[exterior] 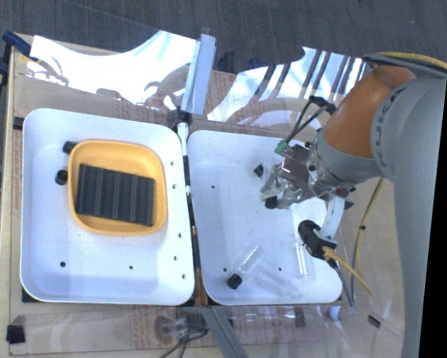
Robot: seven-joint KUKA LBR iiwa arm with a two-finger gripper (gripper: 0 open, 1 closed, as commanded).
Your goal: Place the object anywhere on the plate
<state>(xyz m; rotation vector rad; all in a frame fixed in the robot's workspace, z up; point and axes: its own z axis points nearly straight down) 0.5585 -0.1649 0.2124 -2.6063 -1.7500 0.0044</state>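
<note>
Tabletop (365, 340), light wood, carrying two shallow white bins side by side.

Left bin (39, 266): holds the plate (90, 160), yellow-orange, rounded-square, with a dark ribbed rectangular panel across its middle. Plate sits toward the bin's far edge, slightly left of centre. Two small black knobs lie just beside the plate's left rim.

Right bin (221, 206): holds the clear plastic object (265, 274). It is transparent and colourless, readable only by faint outlines and glints against the white floor. It lies flat near the bin's near edge, right of centre. Whether it is one piece or several loose pieces cannot be told. It touches neither plate nor gripper. A small black item (234, 280) lies just left of it, by the near-left corner, and another (258, 170) lies near the bin's far edge.

Arm (395, 129): grey with orange band, entering from the right over the right bin's far-right corner.

Gripper (282, 190): metallic, low over the right bin's far-right part, well apart from the clear object. Open or closed cannot be told, and nothing is seen in its grasp.
</note>
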